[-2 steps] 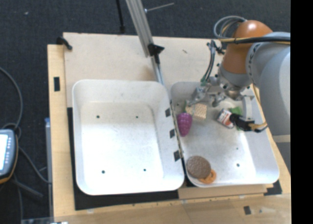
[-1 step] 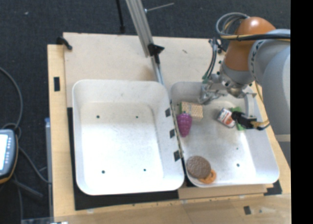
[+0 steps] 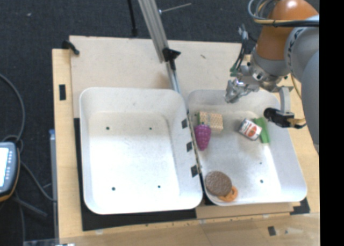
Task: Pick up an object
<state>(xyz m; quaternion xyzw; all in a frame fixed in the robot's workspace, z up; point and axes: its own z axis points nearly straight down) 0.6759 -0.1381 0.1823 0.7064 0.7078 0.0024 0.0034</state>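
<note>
Dark carpet surrounds a pale wooden bench [image 3: 123, 62] on which two shallow white plastic bins are set side by side, the left bin [image 3: 134, 148] and the right bin [image 3: 279, 175]. Nearest the camera, well in front of the two-finger metal gripper [image 3: 233, 95], a round brown disc-shaped object [image 3: 217, 183] is seen at the front edge of the right bin, with a small orange piece [image 3: 231, 194] touching it on its right. Farther back, a purple grape-like toy [image 3: 202, 135] lies below and to the left of the gripper, beside the divide between the bins. Just behind it, a tan rectangular waffle-textured block [image 3: 211, 121] rests nearer the gripper, still to its lower left. Below and slightly to the right of the gripper, a small red-and-white can-shaped object [image 3: 250, 129] lies on its side, touching a green strip [image 3: 264, 131] on its right. The gripper itself is poised over the back rim of the right bin, apart from every object, with nothing seen between its tips; whether it is spread or closed cannot be told. Behind and to its left, a slanted aluminium rail [image 3: 153, 19] crosses the bench. The grey arm with an orange band [image 3: 285, 24] is seen above and to the right of the gripper.
</note>
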